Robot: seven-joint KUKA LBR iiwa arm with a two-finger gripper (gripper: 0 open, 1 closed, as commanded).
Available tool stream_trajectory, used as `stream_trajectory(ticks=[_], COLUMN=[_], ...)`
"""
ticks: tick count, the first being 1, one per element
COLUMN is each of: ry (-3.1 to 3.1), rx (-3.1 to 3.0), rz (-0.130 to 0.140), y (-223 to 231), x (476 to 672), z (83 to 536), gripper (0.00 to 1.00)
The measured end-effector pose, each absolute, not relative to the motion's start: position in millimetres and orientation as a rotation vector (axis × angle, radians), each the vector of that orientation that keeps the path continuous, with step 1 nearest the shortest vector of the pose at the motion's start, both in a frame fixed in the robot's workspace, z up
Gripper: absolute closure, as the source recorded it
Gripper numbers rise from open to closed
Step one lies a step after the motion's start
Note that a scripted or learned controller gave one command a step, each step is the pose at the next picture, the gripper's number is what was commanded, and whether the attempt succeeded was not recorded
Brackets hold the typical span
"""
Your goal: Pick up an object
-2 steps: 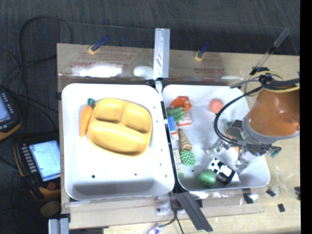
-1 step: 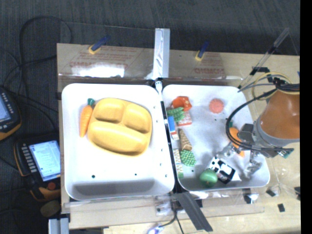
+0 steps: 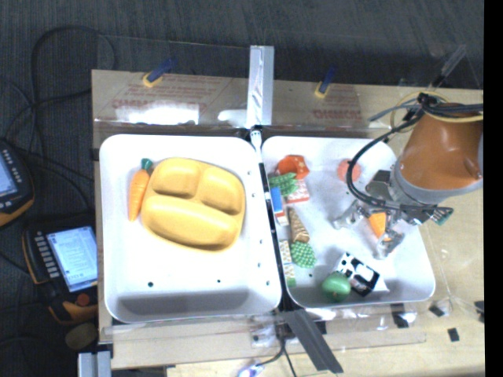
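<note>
camera view, starting at the near edge of the bench: the right bin (image 3: 416, 285) holds a green round object (image 3: 335, 287) against its near wall, with a small black-and-white item (image 3: 360, 275) just beside it on the right. a little farther in, along the bin's left wall, lie a green-and-white checked piece (image 3: 302, 253), a brown patterned bar (image 3: 296, 225) and a blue-and-white item (image 3: 276, 201), strung in a line toward the back.

the gripper (image 3: 366, 221) hangs low over the right half of this bin, its metal fingers (image 3: 344, 219) spread apart on either side of a small orange piece (image 3: 378, 223); whether the piece is actually clamped cannot be told from this angle. above the gripper rises the arm's orange band (image 3: 440, 151), with black cable (image 3: 369, 151) looping off its left side.

in the left bin (image 3: 114, 234) a large yellow bread-like object (image 3: 194, 201) fills the middle, and a toy carrot (image 3: 138, 191) lies touching its left edge, green tip pointing to the far side.

farther back in the right bin sit a red tomato-like object (image 3: 292, 165) over a green patch (image 3: 283, 181), and a small orange-red item (image 3: 346, 170) partly hidden by the cable. beyond both bins, two yellow-and-blue clamps (image 3: 158, 72) (image 3: 324, 86) grip the backboard.
</note>
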State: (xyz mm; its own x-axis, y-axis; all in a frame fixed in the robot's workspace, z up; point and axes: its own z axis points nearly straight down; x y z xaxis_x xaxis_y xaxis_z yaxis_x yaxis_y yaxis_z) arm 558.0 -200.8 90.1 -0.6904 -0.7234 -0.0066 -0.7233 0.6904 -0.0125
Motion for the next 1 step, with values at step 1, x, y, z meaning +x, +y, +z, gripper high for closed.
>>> stream_trajectory(ticks=[1], ry=[2.915], rx=[-1.138], rz=[-0.011], y=[-197.5], x=[555.5], z=[90.2], gripper=[0.00])
